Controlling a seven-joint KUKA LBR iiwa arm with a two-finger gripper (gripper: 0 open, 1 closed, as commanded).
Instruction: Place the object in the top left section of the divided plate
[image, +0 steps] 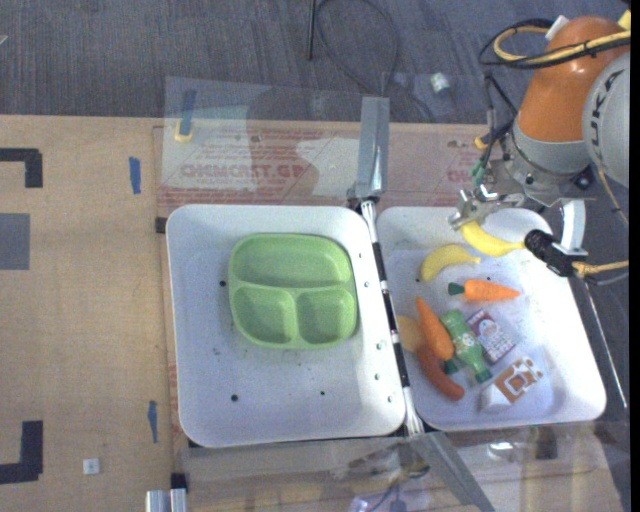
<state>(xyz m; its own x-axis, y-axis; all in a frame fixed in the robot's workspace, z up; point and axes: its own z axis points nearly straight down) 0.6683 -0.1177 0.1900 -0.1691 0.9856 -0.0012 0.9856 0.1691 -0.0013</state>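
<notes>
The grey arm's pincer (478, 203) hangs over the far end of the right white bin (585, 385), just beside a yellow plastic banana (488, 240); whether it is open or closed I cannot tell. This looks like the picking stage, nothing lifted yet. Next it must secure one item, then carry it left to the green three-section plate (293, 289) in the left white bin (200, 340), far-left section. Count: two bananas, three orange carrots, one green bottle, two small printed cartons.
</notes>
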